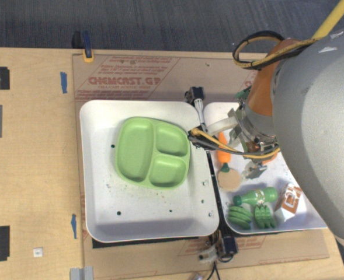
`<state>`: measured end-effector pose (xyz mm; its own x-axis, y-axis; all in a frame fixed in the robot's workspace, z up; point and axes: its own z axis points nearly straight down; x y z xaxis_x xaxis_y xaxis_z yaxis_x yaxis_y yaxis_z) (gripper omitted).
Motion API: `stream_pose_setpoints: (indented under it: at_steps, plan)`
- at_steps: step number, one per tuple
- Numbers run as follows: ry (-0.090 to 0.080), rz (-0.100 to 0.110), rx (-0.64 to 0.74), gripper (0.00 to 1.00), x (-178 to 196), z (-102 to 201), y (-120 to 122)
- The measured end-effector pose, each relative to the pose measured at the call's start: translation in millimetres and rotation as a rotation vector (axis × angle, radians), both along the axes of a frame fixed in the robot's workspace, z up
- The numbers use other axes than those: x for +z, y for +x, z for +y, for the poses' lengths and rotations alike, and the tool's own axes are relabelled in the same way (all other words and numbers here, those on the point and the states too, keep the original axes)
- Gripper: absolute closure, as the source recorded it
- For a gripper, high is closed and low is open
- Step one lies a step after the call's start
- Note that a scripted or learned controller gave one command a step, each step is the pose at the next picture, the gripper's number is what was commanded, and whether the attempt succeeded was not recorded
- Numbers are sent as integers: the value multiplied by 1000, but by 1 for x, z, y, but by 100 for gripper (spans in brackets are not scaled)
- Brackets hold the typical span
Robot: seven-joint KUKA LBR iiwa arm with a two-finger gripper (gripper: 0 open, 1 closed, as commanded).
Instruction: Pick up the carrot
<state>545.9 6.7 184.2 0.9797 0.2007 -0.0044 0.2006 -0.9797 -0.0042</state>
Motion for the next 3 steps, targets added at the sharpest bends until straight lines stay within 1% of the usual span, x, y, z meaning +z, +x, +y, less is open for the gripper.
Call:
stream_pose_setpoints:
  at_steps: [3]
  plan:
    - [0, 0, 0, 0, 0, 0, 0]
